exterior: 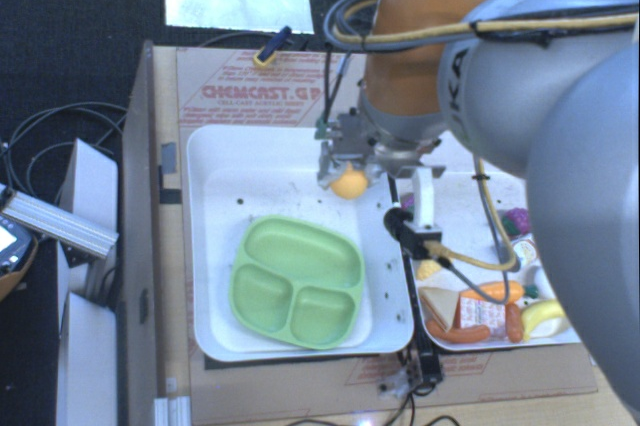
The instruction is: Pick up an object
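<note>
Nearest, in the right-hand shallow white bin point(500, 339): a jumble of toy food, with an orange carrot-shaped piece point(497, 292), a yellow banana-like piece point(543, 317) and a red sausage point(462, 335). At nine o'clock of those, in the left shallow white bin point(215, 214): a light-green plastic tray with three compartments point(297, 280) (tilted a little). Farther, at one o'clock of the tray: a small round yellow-orange ball point(349, 184), seen right at the tip of the metal two-finger gripper point(345, 172); grip on it cannot be told. Above, blocking much of the right bin: the grey arm with its orange band point(425, 34).
</note>
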Controlling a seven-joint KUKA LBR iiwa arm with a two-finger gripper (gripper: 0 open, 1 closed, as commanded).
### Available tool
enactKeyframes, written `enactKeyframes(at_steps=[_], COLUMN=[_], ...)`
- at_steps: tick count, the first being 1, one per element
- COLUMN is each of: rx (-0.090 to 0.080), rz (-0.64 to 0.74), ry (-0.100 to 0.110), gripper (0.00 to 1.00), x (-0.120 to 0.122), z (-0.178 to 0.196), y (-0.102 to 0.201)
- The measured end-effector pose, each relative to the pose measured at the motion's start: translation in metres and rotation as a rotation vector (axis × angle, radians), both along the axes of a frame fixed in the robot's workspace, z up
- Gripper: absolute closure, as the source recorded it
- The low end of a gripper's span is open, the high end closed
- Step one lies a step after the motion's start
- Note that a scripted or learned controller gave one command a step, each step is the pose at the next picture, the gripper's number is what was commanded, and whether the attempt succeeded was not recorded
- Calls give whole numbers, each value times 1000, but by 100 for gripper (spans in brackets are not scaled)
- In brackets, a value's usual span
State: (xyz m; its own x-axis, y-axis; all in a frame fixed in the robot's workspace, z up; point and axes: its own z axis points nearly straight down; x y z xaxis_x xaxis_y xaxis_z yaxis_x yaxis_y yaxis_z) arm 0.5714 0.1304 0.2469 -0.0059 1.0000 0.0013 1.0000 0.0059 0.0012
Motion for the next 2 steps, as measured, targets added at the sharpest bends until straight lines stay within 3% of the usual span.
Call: enactKeyframes(at_steps=[1, 2], rx=[0, -2], rz=[-1, -5], ry=[2, -2], gripper=[100, 100], x=[-19, 46], z=[-34, -9], y=[43, -15])
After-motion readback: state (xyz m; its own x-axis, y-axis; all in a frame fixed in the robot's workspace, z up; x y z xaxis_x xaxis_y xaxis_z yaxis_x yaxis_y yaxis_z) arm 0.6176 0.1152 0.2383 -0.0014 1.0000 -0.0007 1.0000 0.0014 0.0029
